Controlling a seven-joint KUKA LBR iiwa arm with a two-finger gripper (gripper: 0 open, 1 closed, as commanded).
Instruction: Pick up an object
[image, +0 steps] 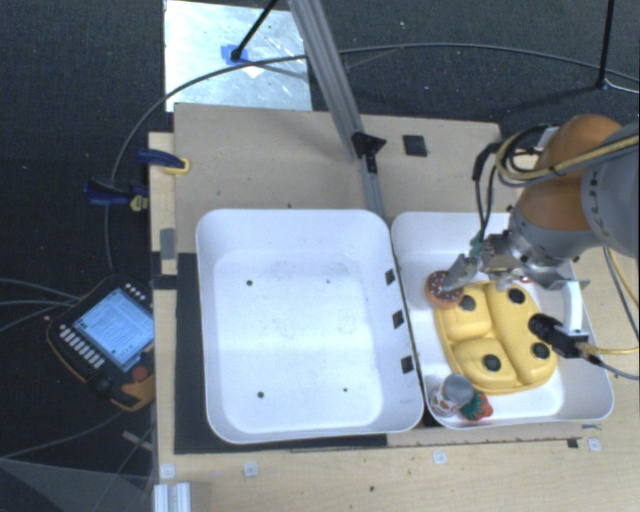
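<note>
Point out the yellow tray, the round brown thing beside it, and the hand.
yellow tray (495, 340), camera view, on its yellow top between the dark spots
round brown thing (441, 289), camera view, on its middle
hand (462, 283), camera view, midway between its fingertips

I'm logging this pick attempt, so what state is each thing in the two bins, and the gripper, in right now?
gripper: low in the right bin, at the round brown thing.
yellow toy: lying flat in the right bin.
round brown thing: lying beside the yellow toy's upper left edge.
small grey and red thing: lying in the bin's near corner.
</note>
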